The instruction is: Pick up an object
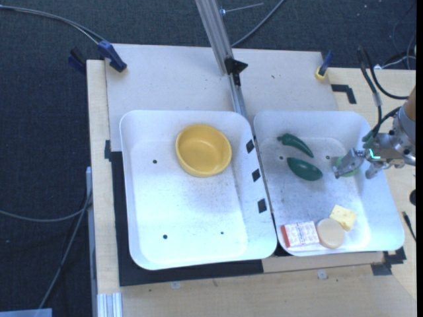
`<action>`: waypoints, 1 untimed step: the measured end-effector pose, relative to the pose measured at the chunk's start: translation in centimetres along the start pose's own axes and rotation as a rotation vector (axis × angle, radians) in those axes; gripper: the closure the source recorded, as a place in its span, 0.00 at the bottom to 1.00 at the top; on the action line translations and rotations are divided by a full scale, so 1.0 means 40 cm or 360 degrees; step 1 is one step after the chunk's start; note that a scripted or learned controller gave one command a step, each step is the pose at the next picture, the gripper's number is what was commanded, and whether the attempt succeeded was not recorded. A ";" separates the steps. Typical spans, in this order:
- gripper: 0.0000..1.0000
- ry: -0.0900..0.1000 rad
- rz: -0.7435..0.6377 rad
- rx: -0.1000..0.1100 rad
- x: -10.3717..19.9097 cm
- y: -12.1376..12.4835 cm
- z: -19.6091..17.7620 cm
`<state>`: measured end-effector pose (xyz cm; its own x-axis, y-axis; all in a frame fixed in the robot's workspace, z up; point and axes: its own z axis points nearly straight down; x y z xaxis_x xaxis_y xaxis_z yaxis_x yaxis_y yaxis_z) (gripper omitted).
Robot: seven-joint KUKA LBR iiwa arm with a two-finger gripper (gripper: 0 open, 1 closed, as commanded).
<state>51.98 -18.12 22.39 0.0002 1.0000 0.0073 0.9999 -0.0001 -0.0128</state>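
My gripper point(358, 168) hangs over the right side of the right bin point(380, 211), its two fingers spread apart with nothing between them. Just left of it lie a dark green pepper-shaped piece point(295, 143) and a dark green oval piece point(305, 170). Near the bin's front edge sit a yellow cheese wedge point(343, 216), a round beige disc point(330, 234) and a small red-and-white packet point(300, 234). A yellow bowl point(203, 150) stands in the back of the left bin point(192, 223).
A metal pole point(217, 32) slants up from the bench between the two bins. Blue and yellow clamps point(112, 55) hold the board's back corners. Cables run along the right side near the arm.
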 end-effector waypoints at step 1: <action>0.00 -0.0002 -0.0001 -0.0009 0.000 0.003 -0.007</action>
<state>52.09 -18.13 22.66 -0.0003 1.0000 0.0062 1.0000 0.0004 -0.0072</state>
